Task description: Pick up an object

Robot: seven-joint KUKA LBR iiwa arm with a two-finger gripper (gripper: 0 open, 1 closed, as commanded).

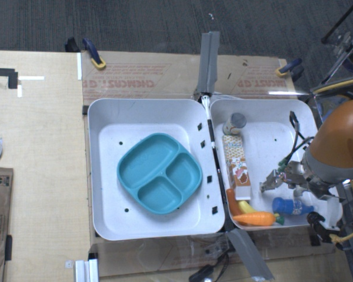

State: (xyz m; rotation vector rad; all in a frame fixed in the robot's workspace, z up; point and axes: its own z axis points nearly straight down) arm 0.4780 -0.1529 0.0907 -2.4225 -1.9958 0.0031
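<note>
Hovering low over the right bin (pixel 265 107), I have nothing in my gripper (pixel 270 182) yet, so the pick is not done: every candidate lies on the bin floor. My two fingers stand apart with only bare white floor between them, their tips pointing toward the left of the camera view. The nearest things are the blue bottle (pixel 291 206), just below and to the right of my fingertips, and the long snack box (pixel 237 166) lying lengthwise along the bin's left wall, a short way beyond them. In the near left corner sit a toy carrot (pixel 256 219) and a yellow piece (pixel 245 207) pressed against it. A small grey cup (pixel 237 121) stands at the far end of the box. The left bin (pixel 106 157) holds a teal divided plate (pixel 159 173), well apart from me.

My arm (pixel 338 143) comes in from the right, its orange band over the bin's right wall, the wrist bent so the fingers slant down toward the floor. I judge that what remains is choosing a target, closing on it and lifting.
</note>
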